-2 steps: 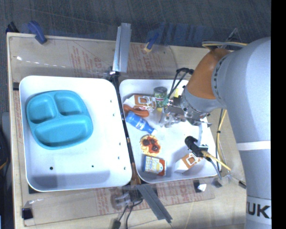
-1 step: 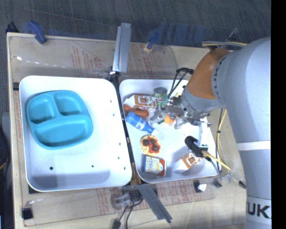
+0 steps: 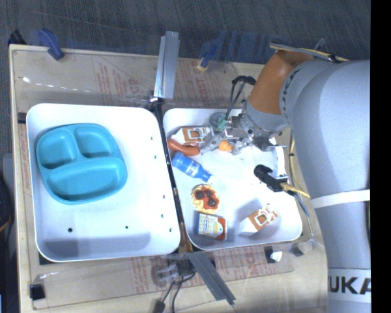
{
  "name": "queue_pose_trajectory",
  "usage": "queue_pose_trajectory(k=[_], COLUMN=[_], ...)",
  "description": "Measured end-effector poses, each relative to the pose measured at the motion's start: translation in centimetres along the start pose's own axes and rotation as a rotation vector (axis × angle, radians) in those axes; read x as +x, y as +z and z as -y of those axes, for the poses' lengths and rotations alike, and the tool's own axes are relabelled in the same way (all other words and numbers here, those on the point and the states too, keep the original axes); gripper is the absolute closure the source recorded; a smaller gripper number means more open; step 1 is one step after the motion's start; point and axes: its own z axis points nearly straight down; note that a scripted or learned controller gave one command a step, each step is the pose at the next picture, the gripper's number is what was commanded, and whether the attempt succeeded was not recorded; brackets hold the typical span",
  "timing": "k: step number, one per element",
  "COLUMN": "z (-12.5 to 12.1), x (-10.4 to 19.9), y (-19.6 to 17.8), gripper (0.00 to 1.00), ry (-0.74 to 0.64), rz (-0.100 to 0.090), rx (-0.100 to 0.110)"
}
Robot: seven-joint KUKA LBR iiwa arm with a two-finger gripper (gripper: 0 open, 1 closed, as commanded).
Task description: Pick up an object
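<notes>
Orange piece [image 3: 225, 145] at the right bin's [image 3: 283, 230] far end, just beside my gripper [image 3: 229, 134].
Whether my gripper is apart or together, I cannot tell; with 2 neighbours crowding, carton [image 3: 194, 135] and carrot [image 3: 184, 148], I could grab wrong or slip.

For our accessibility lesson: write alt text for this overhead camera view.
A grey robot arm's gripper reaches into the right bin among small food packets and a blue bottle. The left bin holds a blue divided plate.
</notes>
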Motion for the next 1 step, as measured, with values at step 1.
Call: queue_pose_trajectory(k=[1], z=[-1.70], x=[-0.41], y=[0.53], gripper=[0.00], ry=[-0.030], rz=[-0.006], rx=[0.028])
